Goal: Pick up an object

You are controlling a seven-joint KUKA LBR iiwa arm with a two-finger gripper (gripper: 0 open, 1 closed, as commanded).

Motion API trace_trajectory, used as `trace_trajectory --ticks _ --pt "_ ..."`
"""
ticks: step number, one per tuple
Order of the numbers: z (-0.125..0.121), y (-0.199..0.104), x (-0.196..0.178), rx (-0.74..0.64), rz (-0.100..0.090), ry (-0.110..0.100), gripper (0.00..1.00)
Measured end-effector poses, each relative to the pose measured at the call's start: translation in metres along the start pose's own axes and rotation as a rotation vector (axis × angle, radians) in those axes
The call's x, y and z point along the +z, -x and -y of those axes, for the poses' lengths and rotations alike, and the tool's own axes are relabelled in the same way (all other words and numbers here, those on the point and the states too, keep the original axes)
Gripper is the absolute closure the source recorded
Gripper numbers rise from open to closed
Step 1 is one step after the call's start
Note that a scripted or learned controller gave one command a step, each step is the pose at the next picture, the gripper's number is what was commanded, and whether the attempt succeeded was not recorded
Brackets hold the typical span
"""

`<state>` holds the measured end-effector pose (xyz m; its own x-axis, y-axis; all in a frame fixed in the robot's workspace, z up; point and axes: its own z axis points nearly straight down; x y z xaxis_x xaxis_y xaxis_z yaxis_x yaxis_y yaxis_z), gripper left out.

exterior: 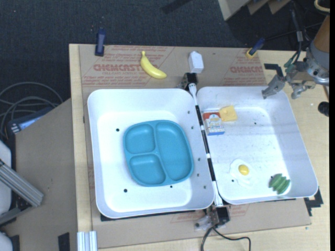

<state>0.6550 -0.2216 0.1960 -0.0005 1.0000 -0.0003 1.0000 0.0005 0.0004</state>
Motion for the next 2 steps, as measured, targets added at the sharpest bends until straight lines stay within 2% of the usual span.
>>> trace_trajectory --ticks 1,2 --pt "-0.011 -0.069 0.066 -0.001 -0.002 -0.002 0.00" --pt "-0.014 -0.128 0.107 0.000 0.001 0.006 0.00"
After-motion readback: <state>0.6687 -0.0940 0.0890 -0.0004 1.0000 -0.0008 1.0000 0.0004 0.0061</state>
